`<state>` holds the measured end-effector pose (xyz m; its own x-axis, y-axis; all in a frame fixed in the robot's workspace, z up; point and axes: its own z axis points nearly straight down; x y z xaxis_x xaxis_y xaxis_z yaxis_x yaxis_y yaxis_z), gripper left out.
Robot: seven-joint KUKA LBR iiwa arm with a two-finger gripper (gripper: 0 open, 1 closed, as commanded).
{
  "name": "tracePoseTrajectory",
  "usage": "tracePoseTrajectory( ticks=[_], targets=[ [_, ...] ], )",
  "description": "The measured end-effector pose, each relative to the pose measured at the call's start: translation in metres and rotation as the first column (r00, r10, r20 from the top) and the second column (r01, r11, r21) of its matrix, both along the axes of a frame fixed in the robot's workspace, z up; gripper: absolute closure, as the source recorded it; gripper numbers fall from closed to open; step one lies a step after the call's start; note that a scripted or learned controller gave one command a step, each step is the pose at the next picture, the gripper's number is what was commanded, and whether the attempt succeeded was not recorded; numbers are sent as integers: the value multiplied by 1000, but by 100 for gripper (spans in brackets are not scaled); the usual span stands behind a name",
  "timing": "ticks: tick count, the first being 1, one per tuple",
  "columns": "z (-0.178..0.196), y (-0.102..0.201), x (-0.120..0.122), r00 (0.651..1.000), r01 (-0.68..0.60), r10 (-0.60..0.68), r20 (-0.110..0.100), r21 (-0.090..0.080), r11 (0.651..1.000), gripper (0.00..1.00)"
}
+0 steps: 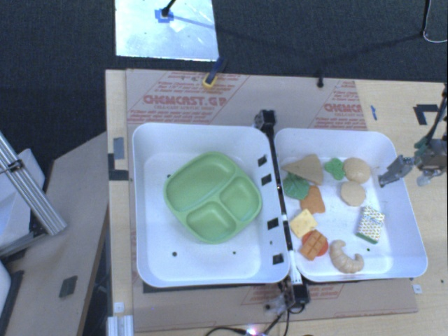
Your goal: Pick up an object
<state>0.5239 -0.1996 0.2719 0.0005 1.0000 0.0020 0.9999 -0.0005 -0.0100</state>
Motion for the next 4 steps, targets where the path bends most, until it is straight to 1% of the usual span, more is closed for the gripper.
tracePoseTrajectory(
  ticks=[1, 2, 3, 4],
  targets=[
    [7, 1, 2, 1000, -4, 4, 12, -3, 1000, 0],
    [-39, -2, 10, 1000, -2, 2, 9, -2, 1000, 0],
    [-81, -1, 7, 1000, -2, 2, 11, -2, 1000, 0],
    [-142, 2, 9, 1000, -2, 2, 11, -2, 1000, 0]
  ],
)
